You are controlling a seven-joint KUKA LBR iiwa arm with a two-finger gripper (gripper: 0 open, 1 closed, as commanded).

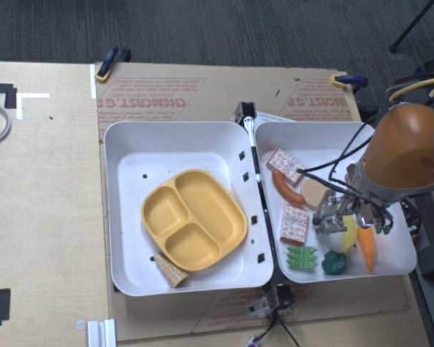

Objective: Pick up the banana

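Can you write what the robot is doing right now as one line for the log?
task: pick up banana | end effector: low in right bin | banana: mostly hidden beside carrot | grasp: cannot tell | left bin: yellow tray

Bright even light, soft shadows, slightly grainy.

the right white bin point(390, 137) is crowded: orange carrot point(366, 248), green pea pod point(301, 257) and red-printed carton point(294, 224) sit close together; its far-right corner lies open.
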